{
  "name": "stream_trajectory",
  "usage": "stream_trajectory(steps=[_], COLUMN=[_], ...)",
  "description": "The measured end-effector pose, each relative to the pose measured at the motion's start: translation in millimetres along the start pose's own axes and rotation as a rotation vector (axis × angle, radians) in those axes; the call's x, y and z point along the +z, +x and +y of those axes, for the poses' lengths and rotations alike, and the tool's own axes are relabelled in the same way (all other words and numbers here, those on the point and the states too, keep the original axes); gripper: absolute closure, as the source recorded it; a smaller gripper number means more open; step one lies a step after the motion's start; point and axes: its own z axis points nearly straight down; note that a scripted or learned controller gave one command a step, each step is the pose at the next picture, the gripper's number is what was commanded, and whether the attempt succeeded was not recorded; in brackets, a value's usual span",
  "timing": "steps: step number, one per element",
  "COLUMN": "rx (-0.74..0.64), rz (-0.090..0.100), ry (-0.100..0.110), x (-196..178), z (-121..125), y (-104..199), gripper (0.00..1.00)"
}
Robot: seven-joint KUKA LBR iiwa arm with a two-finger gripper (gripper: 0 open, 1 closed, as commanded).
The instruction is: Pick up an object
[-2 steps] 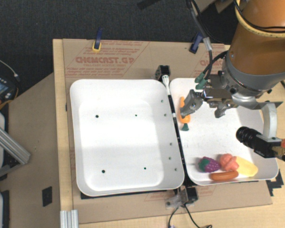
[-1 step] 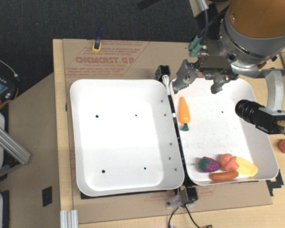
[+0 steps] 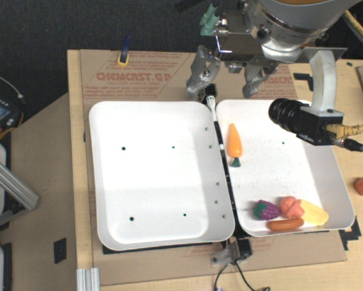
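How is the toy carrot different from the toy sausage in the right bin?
The carrot is orange with a small green stem end; the sausage is reddish orange with no stem. The carrot tapers and lies along the bin's left wall, running near to far; the sausage keeps an even thickness and lies crosswise at the near edge. The carrot lies alone; the sausage sits against the grapes and other toy foods. Both lie flat in the right bin.

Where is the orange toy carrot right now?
The orange toy carrot lies in the right white bin, close to its left wall by the divider, up-frame of the purple grapes.
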Motion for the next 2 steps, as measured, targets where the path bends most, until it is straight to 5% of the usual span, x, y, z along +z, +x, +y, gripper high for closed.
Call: stream_trajectory(steps=[1, 2], rx=[-0.002, 0.002], rz=[0.000, 0.001], ry=[0.003, 0.000], x=[3, -8], z=[0, 1], y=[63, 60], gripper=[0.00, 1.00])
